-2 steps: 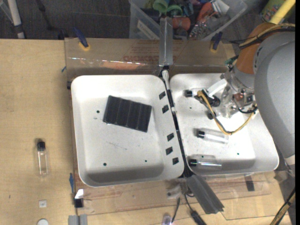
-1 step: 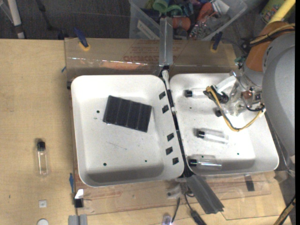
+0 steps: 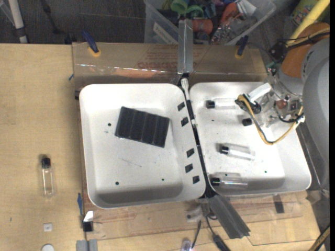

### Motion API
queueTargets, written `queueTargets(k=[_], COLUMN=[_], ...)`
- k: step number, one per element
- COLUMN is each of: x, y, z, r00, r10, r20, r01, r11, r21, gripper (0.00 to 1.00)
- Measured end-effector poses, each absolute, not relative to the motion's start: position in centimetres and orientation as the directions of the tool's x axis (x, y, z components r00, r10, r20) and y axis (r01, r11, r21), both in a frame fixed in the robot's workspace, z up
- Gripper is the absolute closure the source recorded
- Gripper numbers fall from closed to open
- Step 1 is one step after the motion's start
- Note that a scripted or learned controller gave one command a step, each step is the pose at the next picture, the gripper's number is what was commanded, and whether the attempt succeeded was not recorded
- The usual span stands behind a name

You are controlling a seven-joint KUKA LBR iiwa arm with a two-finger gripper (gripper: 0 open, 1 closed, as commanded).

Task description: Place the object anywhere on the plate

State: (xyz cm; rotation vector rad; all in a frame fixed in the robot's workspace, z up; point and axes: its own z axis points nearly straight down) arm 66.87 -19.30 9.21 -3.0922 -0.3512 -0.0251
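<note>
The arm [image 3: 319, 88] is cut off by the right edge.

We log two white bins [image 3: 133, 90] on a tan wood-grain tabletop [image 3: 31, 114]. Left bin: black plate [image 3: 142, 126], ribbed in parallel bands. Right bin: clear vials [image 3: 236, 151] with black caps. Arm [image 3: 319, 88] grey, orange band above; yellow cable [image 3: 272, 139] near wrist.

— How is my light?
— Even and bright from above; both white bins [image 3: 131, 90] glare, nearly washed out.
— My shadows?
— Soft, faint. My arm [image 3: 319, 88] blurs at right; the background stays dim and grainy.
</note>
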Motion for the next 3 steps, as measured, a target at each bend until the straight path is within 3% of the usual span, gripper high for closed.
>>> queueTargets(k=[3], x=[66.96], y=[-19.34], z=[9.19], r00=[0.975], r10=[0.222], r20=[0.019], r01=[0.222], r11=[-0.975], r21=[-0.021], gripper=[1.0])
